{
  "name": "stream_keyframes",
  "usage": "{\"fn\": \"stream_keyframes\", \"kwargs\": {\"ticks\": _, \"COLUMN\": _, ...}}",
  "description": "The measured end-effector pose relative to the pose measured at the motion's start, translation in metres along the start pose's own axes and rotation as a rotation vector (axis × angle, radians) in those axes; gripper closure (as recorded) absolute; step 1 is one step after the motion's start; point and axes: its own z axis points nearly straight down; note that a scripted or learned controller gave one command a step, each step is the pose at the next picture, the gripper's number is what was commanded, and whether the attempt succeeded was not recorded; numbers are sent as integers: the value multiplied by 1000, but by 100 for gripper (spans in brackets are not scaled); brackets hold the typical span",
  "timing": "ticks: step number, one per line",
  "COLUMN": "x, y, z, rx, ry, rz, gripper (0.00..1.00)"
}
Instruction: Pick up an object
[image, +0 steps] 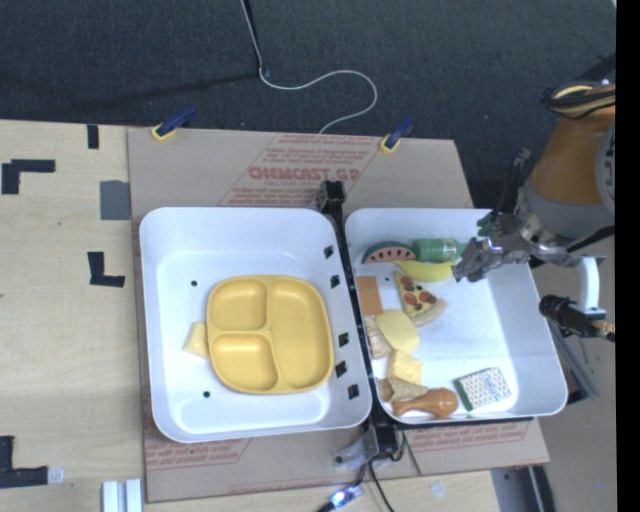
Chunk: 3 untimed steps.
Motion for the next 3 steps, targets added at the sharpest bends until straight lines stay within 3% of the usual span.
{"fn": "stream_keyframes", "kwargs": {"ticks": 1, "x": 1, "y": 1, "z": -22, "rx": 2, "ry": 1, "rz": 1, "gripper": 100}}
{"fn": "stream_keyframes", "kwargs": {"ticks": 3, "x": 102, "y": -13, "z": -28, "rx": 6, "ry": 2, "rz": -3, "gripper": 100}}
